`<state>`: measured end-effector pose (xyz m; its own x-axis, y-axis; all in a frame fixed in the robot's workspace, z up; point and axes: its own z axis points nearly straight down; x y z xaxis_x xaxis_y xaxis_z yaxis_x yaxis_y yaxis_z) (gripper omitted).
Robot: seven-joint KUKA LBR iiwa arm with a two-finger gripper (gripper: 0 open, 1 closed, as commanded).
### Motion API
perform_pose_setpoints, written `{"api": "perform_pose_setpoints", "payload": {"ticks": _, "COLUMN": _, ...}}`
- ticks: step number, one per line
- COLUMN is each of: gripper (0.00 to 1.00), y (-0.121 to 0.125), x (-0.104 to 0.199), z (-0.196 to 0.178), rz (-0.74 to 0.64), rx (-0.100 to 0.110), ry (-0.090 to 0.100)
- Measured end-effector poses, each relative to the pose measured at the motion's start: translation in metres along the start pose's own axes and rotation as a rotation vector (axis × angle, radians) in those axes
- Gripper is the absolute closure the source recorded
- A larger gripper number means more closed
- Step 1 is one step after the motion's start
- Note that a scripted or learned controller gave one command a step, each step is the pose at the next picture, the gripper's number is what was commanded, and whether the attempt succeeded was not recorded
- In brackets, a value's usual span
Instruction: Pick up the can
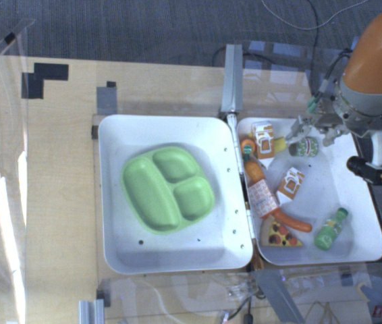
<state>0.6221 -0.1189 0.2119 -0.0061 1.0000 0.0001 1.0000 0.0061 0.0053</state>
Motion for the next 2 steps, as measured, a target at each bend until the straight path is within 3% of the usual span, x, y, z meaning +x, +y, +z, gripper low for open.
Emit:
{"api": "perform_pose_setpoints", "payload": {"ticks": 1, "gripper": 0.0, "y": -0.042, "x": 0.02, "z": -0.054, "rz": 0.052, "rx": -0.001, "ry": 0.0}}
{"api": "perform_pose_setpoints", "payload": {"ticks": 2, "gripper": 0.0, "y": 0.0, "x": -0.028, "z": -0.019, "rz": 0.013, "rx": -0.001, "ry": -0.002}}
